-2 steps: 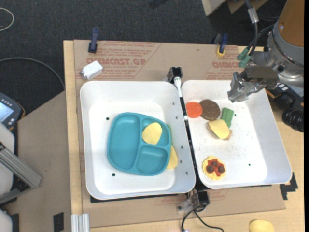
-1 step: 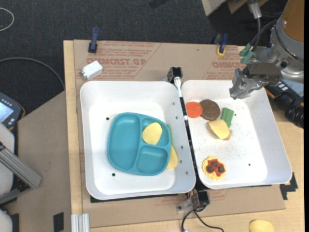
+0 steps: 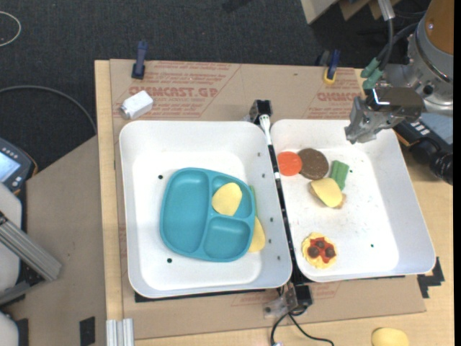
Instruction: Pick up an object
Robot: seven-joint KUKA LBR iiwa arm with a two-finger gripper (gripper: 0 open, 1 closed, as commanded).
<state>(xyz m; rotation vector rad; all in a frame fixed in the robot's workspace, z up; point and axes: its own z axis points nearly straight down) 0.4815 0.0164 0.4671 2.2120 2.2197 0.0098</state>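
Two shallow white bins sit side by side on a cardboard-covered counter, seen from above at a slant. The grey arm with its orange band reaches in from the right, and its fingers hang over the far right corner of the right bin, just inside the far rim. The fingers point down toward the bin floor; they look close together with nothing between them, though how far they are parted cannot be told for certain.

Nearest the fingers, toward the divider between the bins, lies a cluster of toy foods: a brown round patty, an orange disc touching its far side from the fingers, a small green block and a pale yellow wedge just beside them. Farther toward the near rim sits a small pizza-like round with red dots. The bin floor below the fingers and along the right wall is open.

In the left bin, well apart from the fingers, a teal divided plate carries a yellow piece, with another yellow piece tucked at its edge.
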